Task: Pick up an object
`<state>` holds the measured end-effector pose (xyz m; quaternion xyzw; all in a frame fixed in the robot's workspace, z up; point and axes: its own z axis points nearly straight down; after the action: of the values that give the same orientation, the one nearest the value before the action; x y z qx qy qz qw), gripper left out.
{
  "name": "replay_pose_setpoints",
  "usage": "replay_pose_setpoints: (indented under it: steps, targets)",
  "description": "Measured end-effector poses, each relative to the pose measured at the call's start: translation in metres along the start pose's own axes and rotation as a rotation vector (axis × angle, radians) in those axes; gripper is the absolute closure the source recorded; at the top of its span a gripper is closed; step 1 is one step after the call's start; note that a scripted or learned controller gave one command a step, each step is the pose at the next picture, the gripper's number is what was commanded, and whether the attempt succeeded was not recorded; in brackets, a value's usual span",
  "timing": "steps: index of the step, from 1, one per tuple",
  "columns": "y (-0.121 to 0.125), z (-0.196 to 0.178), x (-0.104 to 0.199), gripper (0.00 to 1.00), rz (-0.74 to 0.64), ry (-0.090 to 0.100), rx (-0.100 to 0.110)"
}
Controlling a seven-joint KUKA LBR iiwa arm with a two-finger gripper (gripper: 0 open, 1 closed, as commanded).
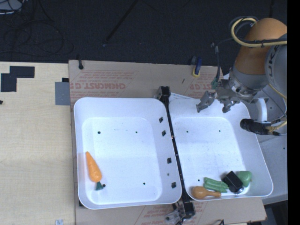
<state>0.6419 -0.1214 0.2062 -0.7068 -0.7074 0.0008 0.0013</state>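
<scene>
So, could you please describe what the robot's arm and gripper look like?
The arm is grey, with a rounded orange band above the wrist and a yellowish cable looped beside it. The gripper is grey metal with two dark-tipped fingers.

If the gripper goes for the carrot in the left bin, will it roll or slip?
The carrot looks like a smooth, tapered toy, so it may slip from a pinch. Its rounded body could roll sideways; lying near the bin wall may crowd a finger.
</scene>
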Motion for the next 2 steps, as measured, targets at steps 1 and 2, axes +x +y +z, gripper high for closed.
replay_pose_setpoints:
  steps: [1, 2]
  targets:
    - [0.0, -0.01, 0.0, 1.0, -0.001, 0.0, 0.0]
    - [0.003, -0.076, 0.032, 1.0, -0.003, 0.0, -0.008]
